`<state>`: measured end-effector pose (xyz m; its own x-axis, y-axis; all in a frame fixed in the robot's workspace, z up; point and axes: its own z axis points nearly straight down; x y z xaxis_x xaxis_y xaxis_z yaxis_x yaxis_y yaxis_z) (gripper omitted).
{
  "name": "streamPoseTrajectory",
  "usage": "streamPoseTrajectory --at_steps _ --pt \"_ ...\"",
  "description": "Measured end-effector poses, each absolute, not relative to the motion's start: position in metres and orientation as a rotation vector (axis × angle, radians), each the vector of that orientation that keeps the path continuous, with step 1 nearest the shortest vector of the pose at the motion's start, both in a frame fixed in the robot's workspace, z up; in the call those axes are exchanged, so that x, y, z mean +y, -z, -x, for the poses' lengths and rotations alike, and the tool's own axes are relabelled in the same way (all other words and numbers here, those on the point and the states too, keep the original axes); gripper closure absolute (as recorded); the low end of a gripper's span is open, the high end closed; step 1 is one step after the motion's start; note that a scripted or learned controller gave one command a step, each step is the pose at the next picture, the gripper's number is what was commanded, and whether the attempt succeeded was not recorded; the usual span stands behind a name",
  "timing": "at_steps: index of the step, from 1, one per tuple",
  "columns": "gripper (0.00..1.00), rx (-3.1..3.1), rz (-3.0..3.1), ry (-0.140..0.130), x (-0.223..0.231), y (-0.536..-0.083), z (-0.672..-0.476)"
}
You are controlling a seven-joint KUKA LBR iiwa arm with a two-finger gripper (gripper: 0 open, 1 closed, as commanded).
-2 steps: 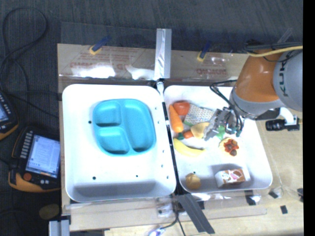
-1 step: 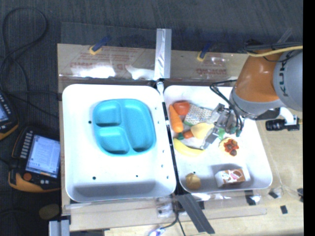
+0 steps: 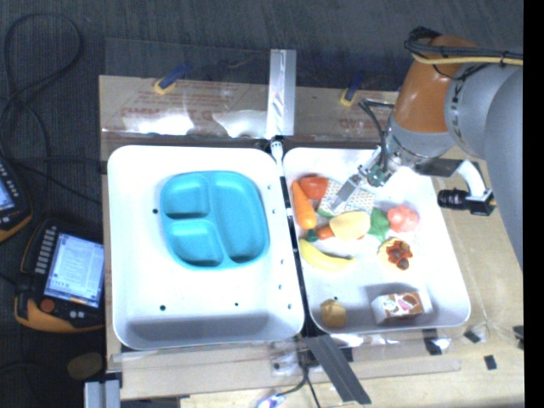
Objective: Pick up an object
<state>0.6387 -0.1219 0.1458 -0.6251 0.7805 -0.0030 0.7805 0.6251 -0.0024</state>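
White plastic marks the 2 bins in the camera view: the left bin holds a blue divided tray, the right bin a heap of toy food. The gripper hangs low over the heap, just above a pale yellow piece, beside a carrot and a banana. Whether its jaws are open or closed I cannot tell. Nothing looks lifted; the whole pick seems left to do.

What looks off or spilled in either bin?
Nothing spilled or damaged. The toy food sits heaped at the back of the right bin: carrot, banana and others touching. The small box lies alone near the front. The blue tray lies flat in the left bin.
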Motion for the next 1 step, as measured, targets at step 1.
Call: streamPoseTrajectory --at_steps 1 --pt "0.00 2.516 -1.836 -0.017 -0.1129 -0.0993 -0.6014"
